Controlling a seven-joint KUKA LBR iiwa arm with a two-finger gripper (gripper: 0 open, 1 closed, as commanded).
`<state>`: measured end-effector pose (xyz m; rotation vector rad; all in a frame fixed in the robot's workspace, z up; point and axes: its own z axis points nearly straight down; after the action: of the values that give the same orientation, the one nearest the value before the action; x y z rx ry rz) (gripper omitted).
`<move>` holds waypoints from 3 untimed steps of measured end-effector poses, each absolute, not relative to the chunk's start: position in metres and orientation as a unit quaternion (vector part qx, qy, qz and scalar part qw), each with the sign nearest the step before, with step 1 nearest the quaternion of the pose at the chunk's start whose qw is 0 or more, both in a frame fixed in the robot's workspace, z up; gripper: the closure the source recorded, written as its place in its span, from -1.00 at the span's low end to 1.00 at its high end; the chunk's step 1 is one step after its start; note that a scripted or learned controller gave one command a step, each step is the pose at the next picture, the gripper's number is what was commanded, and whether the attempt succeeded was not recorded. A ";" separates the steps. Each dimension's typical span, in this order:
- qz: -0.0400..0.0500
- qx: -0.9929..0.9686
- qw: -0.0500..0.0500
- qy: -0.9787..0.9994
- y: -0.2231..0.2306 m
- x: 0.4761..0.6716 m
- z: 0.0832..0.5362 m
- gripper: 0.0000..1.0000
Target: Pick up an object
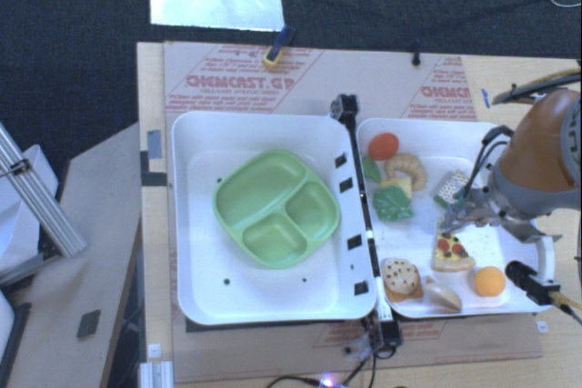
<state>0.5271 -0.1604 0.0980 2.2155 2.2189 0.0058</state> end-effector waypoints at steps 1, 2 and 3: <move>0.001 0.706 0.002 0.709 -0.155 0.520 0.150 1.00; 0.001 0.705 0.002 0.709 -0.154 0.531 0.207 1.00; 0.001 0.706 0.001 0.709 -0.154 0.532 0.225 1.00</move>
<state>0.5319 -0.1536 0.2250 2.2144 2.2243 0.0030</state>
